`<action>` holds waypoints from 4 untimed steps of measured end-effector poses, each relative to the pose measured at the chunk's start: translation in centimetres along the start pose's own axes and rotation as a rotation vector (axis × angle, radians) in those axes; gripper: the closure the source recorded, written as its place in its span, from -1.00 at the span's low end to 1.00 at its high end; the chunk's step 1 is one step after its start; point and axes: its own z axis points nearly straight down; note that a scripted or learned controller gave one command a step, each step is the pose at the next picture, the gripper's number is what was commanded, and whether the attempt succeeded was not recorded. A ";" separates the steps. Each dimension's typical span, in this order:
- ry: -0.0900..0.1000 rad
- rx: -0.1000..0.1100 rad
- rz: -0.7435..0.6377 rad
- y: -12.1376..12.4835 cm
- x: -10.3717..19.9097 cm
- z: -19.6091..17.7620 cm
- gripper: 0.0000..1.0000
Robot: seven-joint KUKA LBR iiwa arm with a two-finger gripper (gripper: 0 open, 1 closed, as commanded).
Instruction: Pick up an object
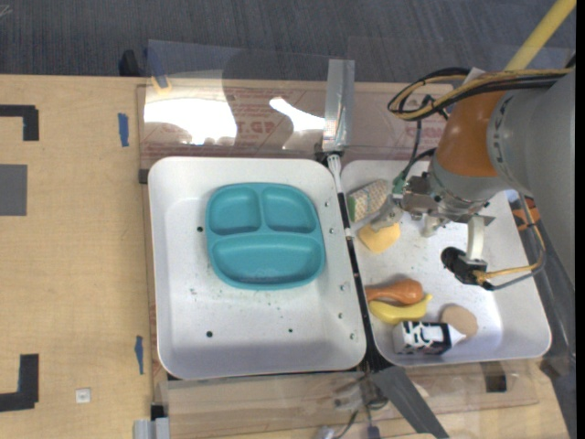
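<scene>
Reaching in from the right, the grey arm (512, 144) hangs its tool (413, 210) over the upper part of the right bin (526, 323), just beside a yellow wedge (379, 237); can't tell if it's open or closed. Lower down sit an orange toy (399, 292), banana (395, 312), and egg (460, 321). A teal divided plate (265, 236) fills the left bin (174, 273).

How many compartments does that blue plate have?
3. The blue plate lies in the left bin. Two smaller compartments sit side by side along its far edge, and one wide compartment spans its near edge. None looks hidden.
</scene>
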 end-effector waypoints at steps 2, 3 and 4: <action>0.000 -0.001 -0.438 2.1 3.3 -9.9 -1.00; 0.002 0.008 -0.575 -4.9 4.3 -9.6 -1.00; 0.003 0.008 -0.668 -7.7 6.0 -9.6 -1.00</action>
